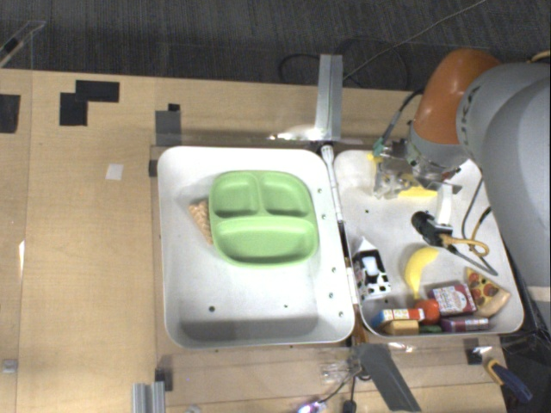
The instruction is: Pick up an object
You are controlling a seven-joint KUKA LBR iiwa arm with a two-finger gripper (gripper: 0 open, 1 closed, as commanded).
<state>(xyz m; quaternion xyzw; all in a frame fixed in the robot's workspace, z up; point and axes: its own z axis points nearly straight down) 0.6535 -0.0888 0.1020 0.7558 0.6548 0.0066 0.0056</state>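
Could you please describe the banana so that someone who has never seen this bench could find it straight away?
Look at the right-hand white bin, the one the grey arm reaches over, not the one holding the green divided tray. Toward its near edge lies a cluster of small items. The banana sits just above that cluster: the only plain yellow, curved piece, beside a small black-and-white carton.

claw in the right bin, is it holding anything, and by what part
It cannot be told. The claw sits low over the back of the right bin, and no object can be made out in it.
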